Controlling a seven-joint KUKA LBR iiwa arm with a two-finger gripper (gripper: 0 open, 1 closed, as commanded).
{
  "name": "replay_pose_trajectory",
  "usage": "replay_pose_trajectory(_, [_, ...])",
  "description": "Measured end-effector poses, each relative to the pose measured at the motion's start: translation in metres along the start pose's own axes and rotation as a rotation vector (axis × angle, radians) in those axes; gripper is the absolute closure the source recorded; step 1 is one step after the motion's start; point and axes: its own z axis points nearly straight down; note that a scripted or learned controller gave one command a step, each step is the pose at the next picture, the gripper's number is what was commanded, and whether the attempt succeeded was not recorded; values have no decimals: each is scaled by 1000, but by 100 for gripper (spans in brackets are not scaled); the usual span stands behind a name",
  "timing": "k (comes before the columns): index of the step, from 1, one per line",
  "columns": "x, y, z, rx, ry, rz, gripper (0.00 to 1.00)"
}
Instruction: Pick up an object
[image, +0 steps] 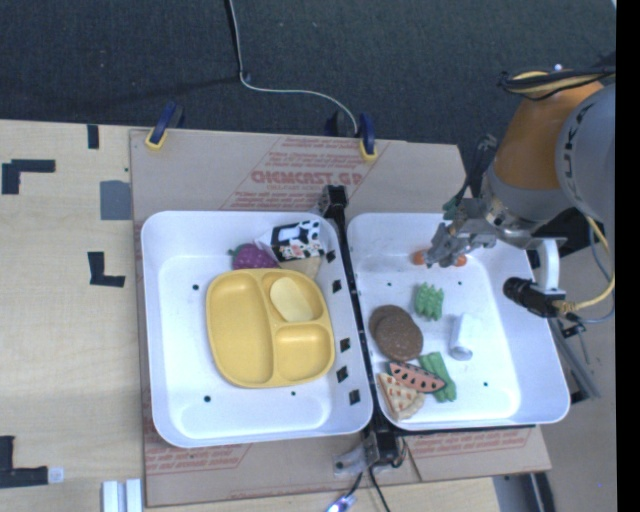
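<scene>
Bench: wooden top with a cardboard sheet under two white bins, dark carpet behind.
Left bin: one yellow divided tray fills the middle; a purple piece and a black-and-white cow toy sit at the far rim, bare floor near the front edge.
Right bin: open floor along the right wall and the far left corner.
Gripper: down at the far side of the right bin; open or shut, I cannot tell.
Orange piece: small, rounded, right at the gripper tip, one seen.
Green items: two, a bumpy one and a long one.
Brown patty: one, round.
Pizza slice: one, at the front.
Grey cylinder: one.
</scene>
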Motion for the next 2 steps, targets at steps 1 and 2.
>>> replay_pose_trajectory(1, [0,0,6,6,1,0,0])
replay_pose_trajectory(2, [-5,-27,107,4,-1,3,0])
